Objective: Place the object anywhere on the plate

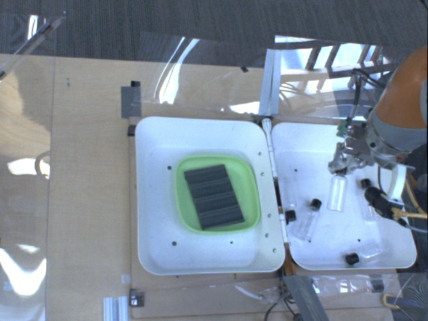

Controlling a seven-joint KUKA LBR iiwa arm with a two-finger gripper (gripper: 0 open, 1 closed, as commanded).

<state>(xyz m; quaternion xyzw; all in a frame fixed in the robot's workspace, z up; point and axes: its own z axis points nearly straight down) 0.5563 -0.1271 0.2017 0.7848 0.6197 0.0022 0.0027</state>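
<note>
A green square plate (249, 182) lies in the middle of the left bin (154, 246). Flat on the plate rests a dark grey ribbed rectangular block (212, 196), slightly turned. My gripper (340, 164) hangs over the upper middle of the right bin (408, 253), well away from the plate. Just below the gripper a small clear vial (336, 194) lies on the bin floor; whether the gripper touches it I cannot tell.
Two more clear vials with black caps lie in the right bin, one near its left wall (307, 219) and one near the front edge (360, 256). A ridge (274, 179) divides the two bins. Cables hang by the wrist (384, 202).
</note>
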